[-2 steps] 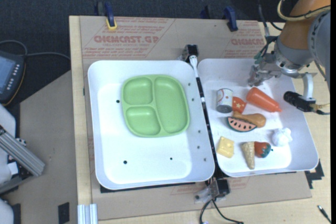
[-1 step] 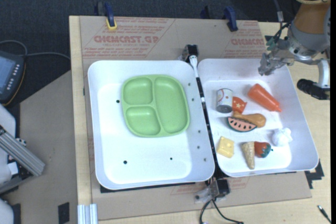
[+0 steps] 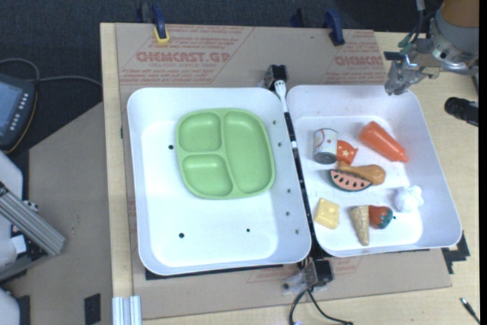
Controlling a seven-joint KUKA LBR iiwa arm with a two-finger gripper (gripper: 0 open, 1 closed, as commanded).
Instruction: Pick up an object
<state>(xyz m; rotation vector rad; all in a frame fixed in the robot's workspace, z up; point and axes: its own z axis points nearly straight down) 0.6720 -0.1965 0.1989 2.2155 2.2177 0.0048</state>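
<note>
My gripper (image 3: 396,85) hangs above the far right corner of the right bin (image 3: 434,198), with nothing seen between its fingers. Below it in that bin lie an orange carrot (image 3: 383,141), a small tin can (image 3: 325,145), a red piece with a star (image 3: 346,152), a watermelon slice (image 3: 348,180) against a brown bread roll (image 3: 370,173), a yellow cheese block (image 3: 328,213), an ice-cream cone (image 3: 361,224), a strawberry (image 3: 380,216) and a white lump (image 3: 409,199).
The left bin (image 3: 152,224) holds a green divided plate (image 3: 226,152). Both bins rest on a cardboard-covered bench (image 3: 228,49) held by blue clamps (image 3: 160,23) at the back. A black connector (image 3: 277,75) sits between the bins at the far edge.
</note>
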